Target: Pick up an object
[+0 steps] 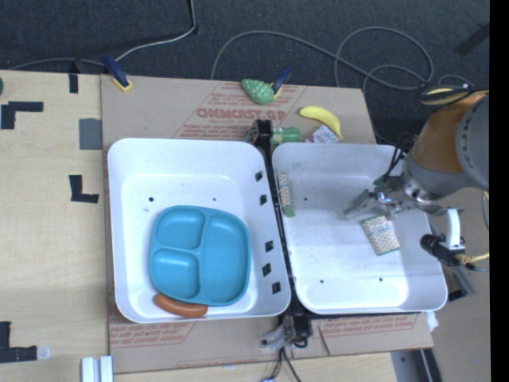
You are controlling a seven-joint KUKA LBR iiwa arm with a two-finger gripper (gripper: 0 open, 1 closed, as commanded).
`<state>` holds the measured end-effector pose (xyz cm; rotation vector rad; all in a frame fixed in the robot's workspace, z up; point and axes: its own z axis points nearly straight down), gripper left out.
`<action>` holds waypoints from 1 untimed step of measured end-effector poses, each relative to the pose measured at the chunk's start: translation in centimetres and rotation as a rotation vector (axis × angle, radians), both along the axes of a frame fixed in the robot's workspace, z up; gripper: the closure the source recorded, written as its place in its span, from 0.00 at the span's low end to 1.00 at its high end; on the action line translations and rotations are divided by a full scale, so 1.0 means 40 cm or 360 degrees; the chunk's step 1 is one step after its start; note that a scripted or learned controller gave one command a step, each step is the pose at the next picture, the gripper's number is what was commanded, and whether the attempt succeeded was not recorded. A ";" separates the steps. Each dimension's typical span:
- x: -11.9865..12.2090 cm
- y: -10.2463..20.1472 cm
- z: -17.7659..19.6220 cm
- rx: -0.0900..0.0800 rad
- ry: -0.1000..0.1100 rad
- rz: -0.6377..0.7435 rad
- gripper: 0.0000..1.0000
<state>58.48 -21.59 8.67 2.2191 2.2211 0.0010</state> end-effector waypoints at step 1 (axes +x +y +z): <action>-0.130 -0.016 0.002 0.0002 -0.0008 0.0002 0.00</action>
